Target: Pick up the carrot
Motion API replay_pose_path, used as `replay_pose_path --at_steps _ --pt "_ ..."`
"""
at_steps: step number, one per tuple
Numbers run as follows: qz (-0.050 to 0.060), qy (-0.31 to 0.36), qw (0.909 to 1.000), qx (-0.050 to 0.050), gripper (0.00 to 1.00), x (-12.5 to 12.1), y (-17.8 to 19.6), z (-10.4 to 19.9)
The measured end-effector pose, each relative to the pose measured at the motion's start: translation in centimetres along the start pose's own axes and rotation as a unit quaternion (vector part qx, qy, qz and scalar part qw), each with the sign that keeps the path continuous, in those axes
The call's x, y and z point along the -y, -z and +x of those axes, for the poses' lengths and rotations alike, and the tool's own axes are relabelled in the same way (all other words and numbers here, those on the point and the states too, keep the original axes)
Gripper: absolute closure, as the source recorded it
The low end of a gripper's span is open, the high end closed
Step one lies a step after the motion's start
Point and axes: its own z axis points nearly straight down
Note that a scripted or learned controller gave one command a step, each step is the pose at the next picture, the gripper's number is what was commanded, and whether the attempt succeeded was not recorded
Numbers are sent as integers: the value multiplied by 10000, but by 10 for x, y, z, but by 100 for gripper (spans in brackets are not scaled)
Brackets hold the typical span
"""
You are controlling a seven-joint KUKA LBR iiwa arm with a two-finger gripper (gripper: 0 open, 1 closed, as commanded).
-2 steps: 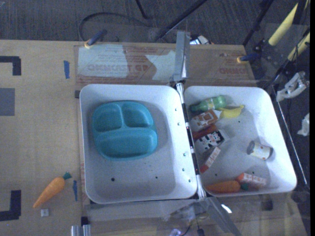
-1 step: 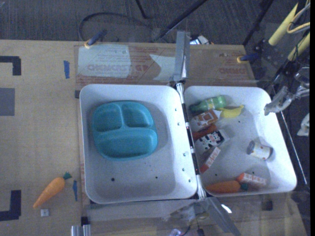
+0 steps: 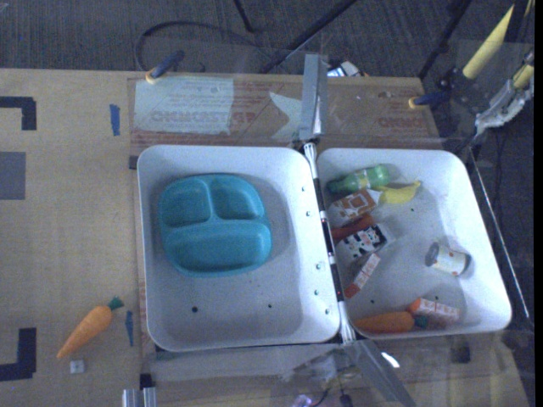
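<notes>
A carrot (image 3: 85, 331), orange with a green top, is lying on the worktop (image 3: 68, 227) outside the bins, near the left bin's (image 3: 246, 320) near-left corner. It is lying at a slant, its green end pointing toward that bin and its tip pointing away. It is touching nothing else; a strip of blue tape (image 3: 129, 327) is sitting between it and the bin wall.

A teal plate (image 3: 216, 225) with three compartments is resting in the far half of the left bin.

The right bin (image 3: 475, 219) is holding a scatter of toy food. A green bottle (image 3: 361, 179) is lying along the far wall with a banana (image 3: 399, 193) just beside it. Below them, small cartons (image 3: 355, 206) are crowding against the wall that the bins share, among them a black-and-white one (image 3: 366, 240). A small can (image 3: 447, 259) is lying apart on the right. Along the near wall a second orange piece (image 3: 386, 321), long and carrot-like, is lying flat, with a red-and-white box (image 3: 437, 309) touching its right end; whether this piece is also a carrot I cannot tell.

Beyond the bins a pale printed sheet (image 3: 191, 104) is lying flat on the worktop.
</notes>
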Motion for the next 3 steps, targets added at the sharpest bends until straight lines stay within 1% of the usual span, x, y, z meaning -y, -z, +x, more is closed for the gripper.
replay_pose_path --at_steps 1,2,3 --pt "-36 1477 9890 -1 0 -9 -10 12" --pt "-45 3235 9462 7 0 -13 -45 13" --pt "-7 2700 9629 6 0 14 -13 -12"
